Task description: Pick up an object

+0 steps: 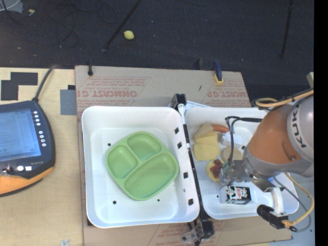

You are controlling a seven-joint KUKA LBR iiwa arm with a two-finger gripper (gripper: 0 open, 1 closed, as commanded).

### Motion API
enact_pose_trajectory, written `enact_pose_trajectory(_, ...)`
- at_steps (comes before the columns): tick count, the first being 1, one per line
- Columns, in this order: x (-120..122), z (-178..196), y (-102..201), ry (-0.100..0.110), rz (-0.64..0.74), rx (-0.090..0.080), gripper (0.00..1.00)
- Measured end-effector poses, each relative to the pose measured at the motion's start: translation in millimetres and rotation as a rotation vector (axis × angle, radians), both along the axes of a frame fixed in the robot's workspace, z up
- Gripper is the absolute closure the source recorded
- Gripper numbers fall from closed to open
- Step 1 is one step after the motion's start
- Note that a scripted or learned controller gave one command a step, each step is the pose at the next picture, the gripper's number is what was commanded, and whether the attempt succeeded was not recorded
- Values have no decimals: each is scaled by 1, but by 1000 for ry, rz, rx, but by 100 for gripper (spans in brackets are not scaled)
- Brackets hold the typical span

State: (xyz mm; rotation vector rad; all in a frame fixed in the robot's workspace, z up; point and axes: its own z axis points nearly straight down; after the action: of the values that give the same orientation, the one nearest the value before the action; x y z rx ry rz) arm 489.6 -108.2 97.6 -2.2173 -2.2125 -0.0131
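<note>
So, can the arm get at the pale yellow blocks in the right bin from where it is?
Probably yes. The pale yellow blocks lie uncovered in the right bin, just left of the gripper, which sits low over the same bin. Nothing stands between them.

place: robotics lab / test cell, not a home
bench: cardboard sheet point(154, 86) w/ printed tape as work surface, two white bins point(95, 163) side by side on it
arm: industrial KUKA arm point(279, 137), grey w/ orange band, reaching in from right
controls: teach pendant point(23, 142) w/ lit screen, left of bench
floor: dark, loose cables point(61, 22) trailing behind bench
</note>
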Motion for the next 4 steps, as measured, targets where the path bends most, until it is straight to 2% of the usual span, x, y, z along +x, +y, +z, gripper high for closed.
enact_pose_trajectory(1, 0, -1, 0, 1, -1, 0, 0)
enact_pose_trajectory(2, 65, -9, 0, 1, 6, -10, 0)
enact_pose_trajectory(3, 63, -2, 1, 6, 4, -6, 100)
enact_pose_trajectory(4, 51, 92, 61, 0, 8, -10, 100)
